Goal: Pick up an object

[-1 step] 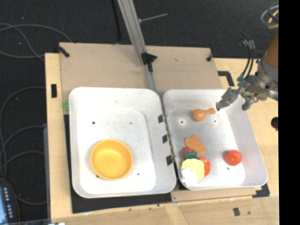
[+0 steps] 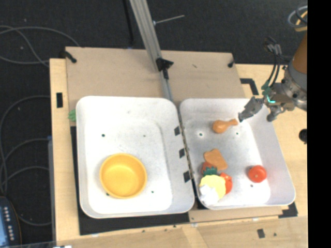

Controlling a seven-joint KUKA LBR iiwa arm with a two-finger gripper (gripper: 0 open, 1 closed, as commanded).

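Orange drumstick toy: flat on the floor of the right bin, toward the far end, thin handle pointing at the gripper. Likely chosen as the nearest loose piece, apart from the rest and simple to straddle. Gripper hanging over the bin's far right corner, tilted inward, fingers spread apart with nothing between them; nearer fingertip just beside the handle's end, contact too fine to judge. Probably still on the approach, grasp not yet made. Bare white floor all around the toy, so plenty of room to come down and close. Less room nearer the camera: brown piece and a yellow and white heap crowded against the inner wall, awkward for fingers, and a red ball alone by the right side. Raised rim close behind the wrist, worth minding on descent. Left bin well apart, carrying a yellow bowl.
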